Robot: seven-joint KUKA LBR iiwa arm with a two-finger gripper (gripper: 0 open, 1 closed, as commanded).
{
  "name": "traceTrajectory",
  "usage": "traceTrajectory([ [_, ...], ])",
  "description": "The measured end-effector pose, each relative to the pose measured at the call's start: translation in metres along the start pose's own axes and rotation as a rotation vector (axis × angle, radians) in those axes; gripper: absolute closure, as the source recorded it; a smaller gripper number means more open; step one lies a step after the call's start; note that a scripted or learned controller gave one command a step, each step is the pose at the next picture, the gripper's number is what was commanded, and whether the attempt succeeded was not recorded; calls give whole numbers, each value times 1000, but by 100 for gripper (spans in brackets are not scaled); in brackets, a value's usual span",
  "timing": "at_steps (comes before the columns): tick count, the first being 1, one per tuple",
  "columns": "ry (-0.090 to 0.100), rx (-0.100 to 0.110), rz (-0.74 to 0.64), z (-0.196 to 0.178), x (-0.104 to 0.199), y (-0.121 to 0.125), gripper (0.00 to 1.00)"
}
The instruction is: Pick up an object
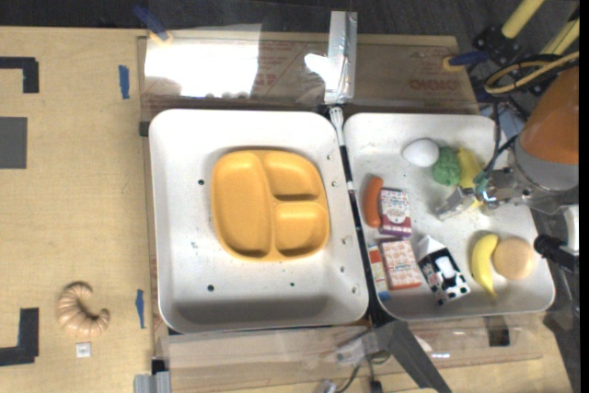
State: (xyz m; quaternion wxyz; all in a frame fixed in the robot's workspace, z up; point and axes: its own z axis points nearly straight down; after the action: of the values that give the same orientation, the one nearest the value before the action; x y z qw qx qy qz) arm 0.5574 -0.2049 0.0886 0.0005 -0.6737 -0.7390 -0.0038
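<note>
Rightward, the grey two-finger gripper (457,201) hangs low in the right shallow white bin (396,132), finger state indiscernible, tips just below the green leafy toy (446,167) and above-left of the yellow plastic banana (482,260).

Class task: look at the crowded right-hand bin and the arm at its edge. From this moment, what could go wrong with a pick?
1. The small metal gripper sits low beside the green leafy toy and white egg; closing here could nudge either aside.
2. The yellow banana touches the tan round bun, so grasping one may drag the other.
3. The two small printed cartons lie close together, leaving little finger room.
</note>
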Motion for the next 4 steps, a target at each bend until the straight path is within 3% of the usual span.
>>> traceTrajectory([
  [1,-9,-7,0,-11,-2,2,100],
  [2,-10,-2,-164,-70,1,-8,100],
  [3,-2,9,-63,-15,55,-10,100],
  [4,-5,6,-60,-17,53,-9,0],
])
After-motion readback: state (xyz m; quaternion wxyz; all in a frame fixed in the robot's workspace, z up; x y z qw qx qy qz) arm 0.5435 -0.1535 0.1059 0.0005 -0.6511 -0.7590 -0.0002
